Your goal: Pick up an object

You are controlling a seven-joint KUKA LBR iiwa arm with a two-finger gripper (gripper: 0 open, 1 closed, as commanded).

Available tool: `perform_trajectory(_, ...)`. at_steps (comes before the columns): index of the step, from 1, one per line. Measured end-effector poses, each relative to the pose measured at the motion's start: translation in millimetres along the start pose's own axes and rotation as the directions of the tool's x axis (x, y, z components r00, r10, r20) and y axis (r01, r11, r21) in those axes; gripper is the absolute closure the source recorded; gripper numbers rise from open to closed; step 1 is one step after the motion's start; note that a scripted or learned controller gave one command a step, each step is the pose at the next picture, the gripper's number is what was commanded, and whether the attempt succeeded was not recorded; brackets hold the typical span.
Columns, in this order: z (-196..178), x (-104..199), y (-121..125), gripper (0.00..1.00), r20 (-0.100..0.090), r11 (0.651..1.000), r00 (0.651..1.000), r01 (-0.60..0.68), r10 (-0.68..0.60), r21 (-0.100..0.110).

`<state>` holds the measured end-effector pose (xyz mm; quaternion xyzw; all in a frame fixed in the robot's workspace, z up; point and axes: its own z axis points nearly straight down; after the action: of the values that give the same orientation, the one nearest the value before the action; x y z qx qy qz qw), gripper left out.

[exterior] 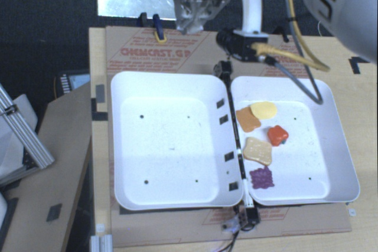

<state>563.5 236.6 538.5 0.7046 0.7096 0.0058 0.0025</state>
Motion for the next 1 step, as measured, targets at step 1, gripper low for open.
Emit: perform_trajectory(1, 1.9, -48.1, -61.0, 1.00, 0.004, 1.000, 1.000, -0.008, 0.008, 0.011)
